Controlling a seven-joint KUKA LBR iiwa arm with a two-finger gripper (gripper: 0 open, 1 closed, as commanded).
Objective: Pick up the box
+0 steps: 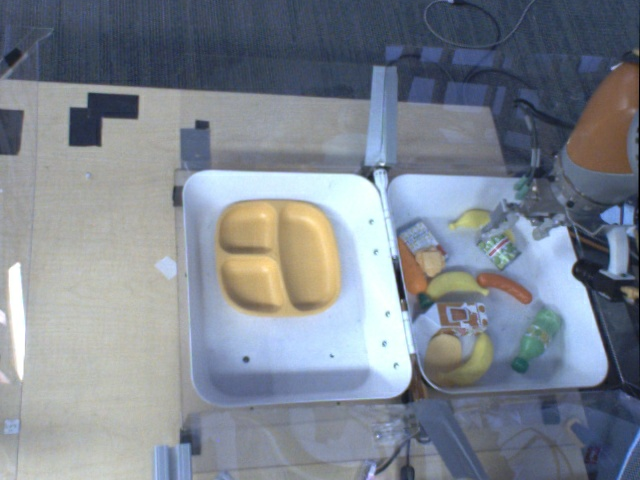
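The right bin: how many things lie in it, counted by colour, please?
Right bin, as far as the camera view lets me tell:
Yellow (bananas): 3
Green (bottle, small carton): 2
Orange or red (carrot, sausage): 2
Red and white (box, packet): 2
Tan (small round pieces): 2
Total: 11

Setting. A pale wooden bench top point(100, 268) occupies the lower part of the view; beyond its far edge lies dark grey-blue carpet point(200, 18). Black tape patches point(100, 116) sit on the bench near that far edge, and a small white scrap point(166, 266) lies nearer than the patches. A thin cable point(470, 18) loops on the carpet. A grey metal bracket point(382, 118) stands upright at the bench's far edge.
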